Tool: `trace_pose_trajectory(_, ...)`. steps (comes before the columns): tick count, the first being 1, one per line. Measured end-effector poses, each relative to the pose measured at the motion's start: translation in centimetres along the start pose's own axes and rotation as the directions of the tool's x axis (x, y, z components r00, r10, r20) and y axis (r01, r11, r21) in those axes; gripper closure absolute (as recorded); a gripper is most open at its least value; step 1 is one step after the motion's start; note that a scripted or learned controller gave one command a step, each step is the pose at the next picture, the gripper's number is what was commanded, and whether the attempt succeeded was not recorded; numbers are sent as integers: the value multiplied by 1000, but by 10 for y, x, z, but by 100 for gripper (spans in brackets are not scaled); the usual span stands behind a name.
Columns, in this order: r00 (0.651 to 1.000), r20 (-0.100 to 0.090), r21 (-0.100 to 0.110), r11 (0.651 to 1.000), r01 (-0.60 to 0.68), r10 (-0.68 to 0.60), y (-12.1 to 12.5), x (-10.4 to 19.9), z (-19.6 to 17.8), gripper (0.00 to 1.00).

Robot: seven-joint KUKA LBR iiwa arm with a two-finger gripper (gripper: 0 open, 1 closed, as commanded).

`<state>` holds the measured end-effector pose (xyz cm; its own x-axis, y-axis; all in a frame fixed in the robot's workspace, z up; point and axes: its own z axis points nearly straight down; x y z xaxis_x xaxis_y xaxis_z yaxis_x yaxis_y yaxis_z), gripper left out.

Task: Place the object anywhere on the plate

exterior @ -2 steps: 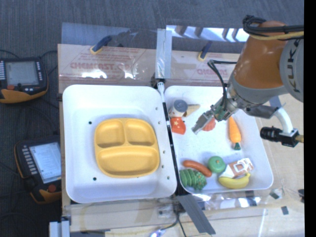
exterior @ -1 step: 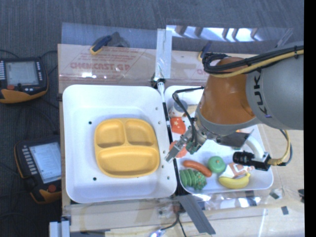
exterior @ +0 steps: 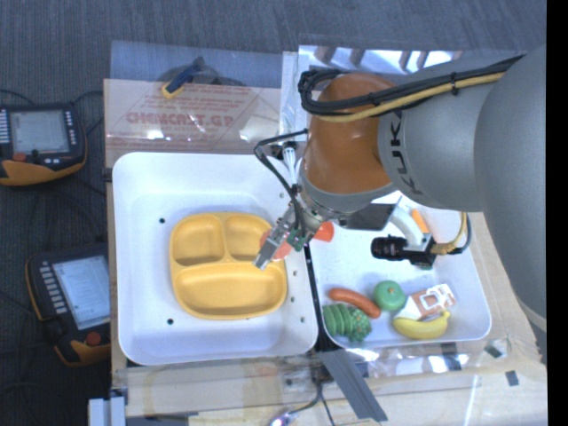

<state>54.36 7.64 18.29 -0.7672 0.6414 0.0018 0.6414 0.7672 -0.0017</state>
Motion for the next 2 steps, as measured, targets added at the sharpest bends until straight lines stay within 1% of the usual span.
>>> trace_pose_trajectory(1, 998, 1, -1, 998, -67, 67, 44, 68, -47, 100)
trace_pose_trajectory(2, 998, 2, -1, 998, -67, 67, 44, 68, -47, 0)
